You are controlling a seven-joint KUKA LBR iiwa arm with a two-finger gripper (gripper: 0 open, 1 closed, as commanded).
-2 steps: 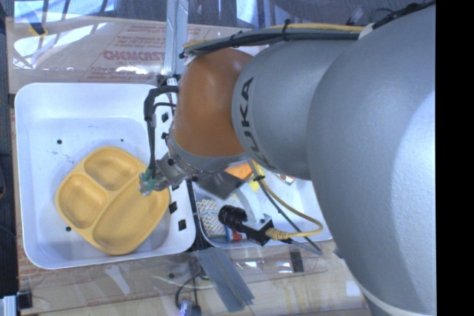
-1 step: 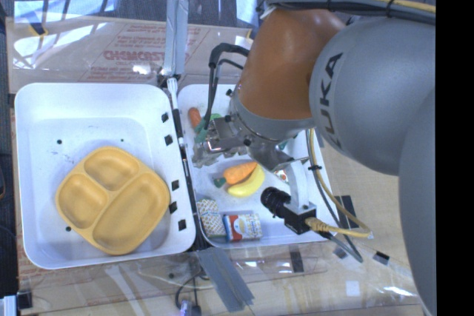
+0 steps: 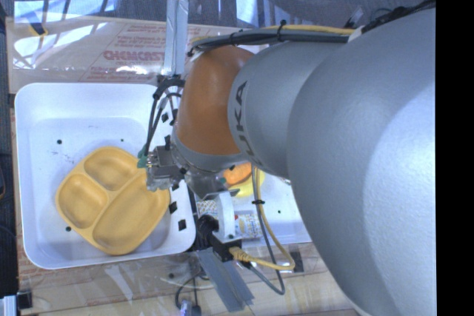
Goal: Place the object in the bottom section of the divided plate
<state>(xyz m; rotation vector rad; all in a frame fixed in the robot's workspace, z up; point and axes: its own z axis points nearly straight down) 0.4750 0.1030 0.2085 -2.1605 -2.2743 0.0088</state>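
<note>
One orange object (image 3: 238,175) lies right of the hidden jaws; their state unclear.

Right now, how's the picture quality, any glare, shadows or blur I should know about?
In the camera view, bright window reflections glare off the clear sheet behind the left bin; the yellow divided plate is evenly lit and fairly sharp, with a soft shadow along its lower edge; the arm looms close and large, blocking most of the right bin, and its grey casing looks slightly soft.

Yellow divided plate (image 3: 109,198) in the left bin (image 3: 44,111); the grey arm (image 3: 326,144) covers the right bin
</note>
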